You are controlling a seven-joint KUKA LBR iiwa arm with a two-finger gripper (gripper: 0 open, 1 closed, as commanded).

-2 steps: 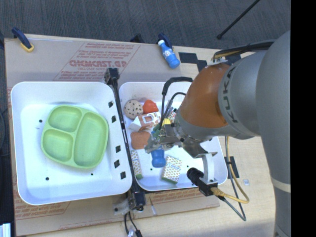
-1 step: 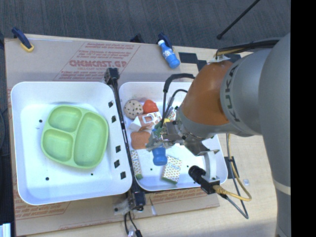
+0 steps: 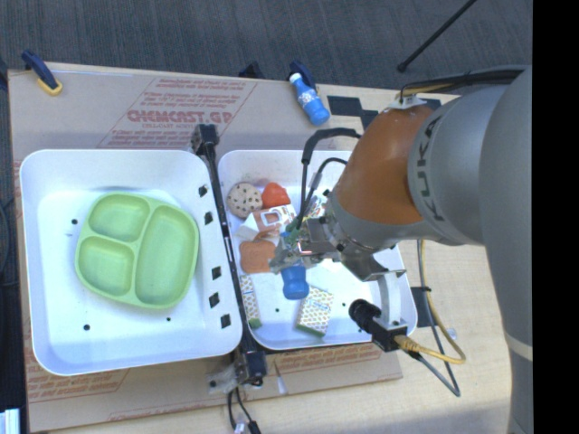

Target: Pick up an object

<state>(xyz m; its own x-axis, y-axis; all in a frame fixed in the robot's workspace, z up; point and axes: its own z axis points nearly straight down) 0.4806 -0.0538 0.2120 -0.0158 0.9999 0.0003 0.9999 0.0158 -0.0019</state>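
The right bin (image 3: 271, 337) holds a pile of small objects: a speckled cookie-like ball (image 3: 242, 198), a red-orange piece (image 3: 274, 194), an orange lump (image 3: 256, 255), a blue object (image 3: 294, 284) and a patterned packet (image 3: 316, 313). My gripper (image 3: 297, 247) hangs low over the middle of this pile, just above the blue object and right of the orange lump. The big grey arm with its orange band (image 3: 389, 179) covers the bin's right half. The gripper's tips are lost among the clutter.
In the left bin (image 3: 54, 333) lies a green divided plate (image 3: 137, 251). A black clamp bar (image 3: 217, 242) runs between the bins. A blue bottle (image 3: 309, 98) lies on the cardboard behind the right bin.
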